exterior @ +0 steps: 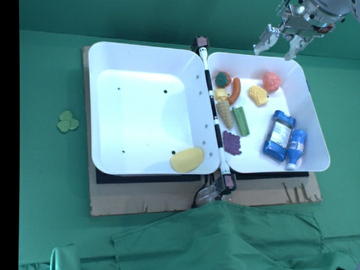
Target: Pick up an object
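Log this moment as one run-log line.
gripper: open, nothing held | position: above right bin far rim | nearest: pink toy | left bin: yellow piece

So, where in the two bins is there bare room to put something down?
Most of the left bin is bare; a yellow piece lies at its near right corner. In the right bin, toys crowd the divider side and blue bottles the near right.
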`<state>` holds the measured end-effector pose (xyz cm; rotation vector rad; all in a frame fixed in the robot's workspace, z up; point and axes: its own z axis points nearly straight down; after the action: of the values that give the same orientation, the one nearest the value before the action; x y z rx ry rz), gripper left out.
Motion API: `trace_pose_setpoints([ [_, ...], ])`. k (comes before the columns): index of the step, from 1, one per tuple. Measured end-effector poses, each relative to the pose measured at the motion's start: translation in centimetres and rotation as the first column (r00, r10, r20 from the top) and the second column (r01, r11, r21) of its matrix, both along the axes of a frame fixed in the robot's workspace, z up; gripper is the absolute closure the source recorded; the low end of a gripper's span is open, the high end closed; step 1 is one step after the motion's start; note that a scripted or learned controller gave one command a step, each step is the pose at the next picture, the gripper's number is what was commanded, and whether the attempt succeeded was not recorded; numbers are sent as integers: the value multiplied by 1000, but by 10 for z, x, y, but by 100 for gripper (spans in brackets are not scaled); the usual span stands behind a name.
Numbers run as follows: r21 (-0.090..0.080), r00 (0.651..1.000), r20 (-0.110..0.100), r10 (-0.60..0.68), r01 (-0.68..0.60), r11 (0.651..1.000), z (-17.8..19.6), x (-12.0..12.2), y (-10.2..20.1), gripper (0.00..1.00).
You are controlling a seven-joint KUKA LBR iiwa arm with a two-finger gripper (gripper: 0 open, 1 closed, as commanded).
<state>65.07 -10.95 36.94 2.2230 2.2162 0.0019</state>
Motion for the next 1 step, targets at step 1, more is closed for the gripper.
trace_pose_setpoints([
  [1, 0, 1000, 0, 0, 0, 1000, 0, 0, 0, 0],
])
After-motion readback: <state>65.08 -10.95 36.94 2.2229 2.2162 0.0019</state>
